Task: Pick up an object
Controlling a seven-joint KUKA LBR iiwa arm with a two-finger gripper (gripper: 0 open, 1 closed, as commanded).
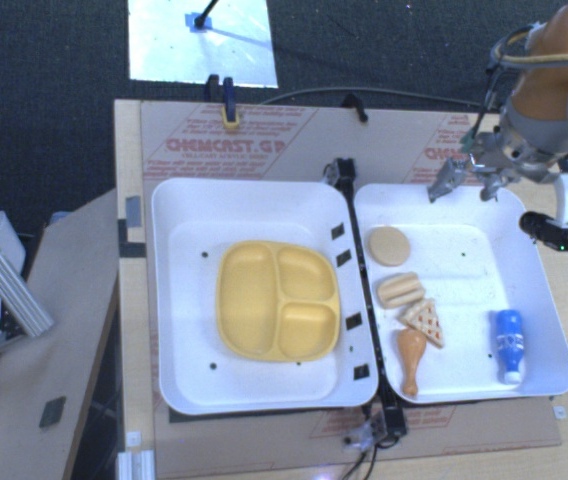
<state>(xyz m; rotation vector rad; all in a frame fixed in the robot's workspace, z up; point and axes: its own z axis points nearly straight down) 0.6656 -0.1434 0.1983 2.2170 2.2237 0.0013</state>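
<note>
A wooden bench (94, 268) on dark carpet bears two white bins; the left bin (179, 218) holds a yellow divided plate (276, 300). The arm's upper part is cut off at the frame's edge. The gripper (467, 181), fingers spread and empty, hovers over the right bin's (534, 268) far rim; the round cookie (389, 246) lies toward seven o'clock, apart from it.

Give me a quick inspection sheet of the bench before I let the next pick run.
Surface: bench bears left bin and right bin, side by side.
Job's things: right bin holds round cookie, hot dog, waffle wedge, drumstick, blue bottle.
Clutter: yellow divided plate in left bin.
Grippers: gripper open, above right bin's far edge, holding nothing.
Cables: black cable along bench's far side.
Surroundings: clamp, aluminium rail.
</note>
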